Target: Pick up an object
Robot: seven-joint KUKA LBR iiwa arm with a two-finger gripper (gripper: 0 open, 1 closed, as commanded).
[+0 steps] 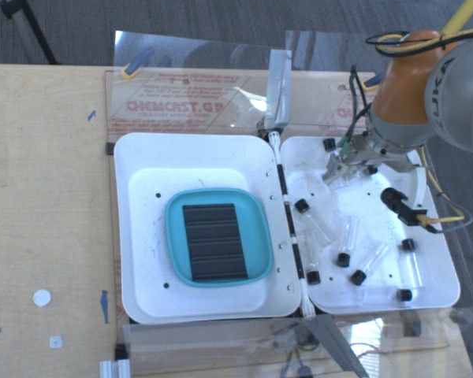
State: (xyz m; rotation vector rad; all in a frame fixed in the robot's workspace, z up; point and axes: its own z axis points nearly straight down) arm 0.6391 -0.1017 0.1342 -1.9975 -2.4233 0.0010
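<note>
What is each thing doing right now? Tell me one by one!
Gripper: low in the right bin, at its far side.
Teal tray: lying flat in the left bin, dark ribbed pad inside.
Clear tubes: lying scattered in the right bin.
Left bin: holds the tray.

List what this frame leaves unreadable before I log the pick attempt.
- Tool, camera view: small and blurred against clear plastic clutter, so any grasp is unreadable.
- Clear plastic tubes with black caps in the right white bin: transparent on white, outlines and count unclear.
- Grey arm with orange band: cut off by the right edge.
</note>
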